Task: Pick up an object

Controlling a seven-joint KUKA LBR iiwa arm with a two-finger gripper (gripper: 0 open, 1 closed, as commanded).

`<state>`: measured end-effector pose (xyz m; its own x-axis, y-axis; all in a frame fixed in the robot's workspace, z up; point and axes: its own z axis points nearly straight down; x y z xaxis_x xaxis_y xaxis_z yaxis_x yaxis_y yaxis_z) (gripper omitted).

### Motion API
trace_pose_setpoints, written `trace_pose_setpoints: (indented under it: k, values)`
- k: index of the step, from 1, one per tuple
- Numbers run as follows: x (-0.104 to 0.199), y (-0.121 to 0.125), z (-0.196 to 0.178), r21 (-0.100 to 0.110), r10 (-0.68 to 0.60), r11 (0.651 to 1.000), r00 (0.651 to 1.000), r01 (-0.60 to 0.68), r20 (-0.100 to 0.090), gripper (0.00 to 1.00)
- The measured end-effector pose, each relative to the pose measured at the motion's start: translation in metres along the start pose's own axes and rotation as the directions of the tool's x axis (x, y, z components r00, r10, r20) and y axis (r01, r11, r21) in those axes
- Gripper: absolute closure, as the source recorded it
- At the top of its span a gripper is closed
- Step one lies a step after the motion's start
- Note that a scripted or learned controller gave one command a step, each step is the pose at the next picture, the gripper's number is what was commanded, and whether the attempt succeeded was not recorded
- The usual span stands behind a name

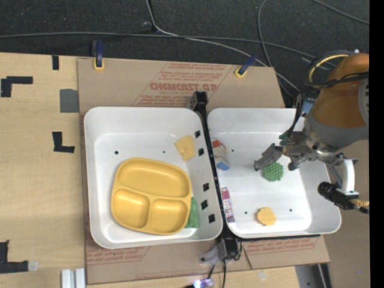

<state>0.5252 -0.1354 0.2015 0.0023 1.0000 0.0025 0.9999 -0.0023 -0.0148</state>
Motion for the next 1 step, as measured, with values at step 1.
trace_pose_setpoints:
  k: [1]
  values:
    - [0.0003,0.0029,-0.0069,-0.013,-0.004,1.000,1.000,0.004,0.002,0.00]
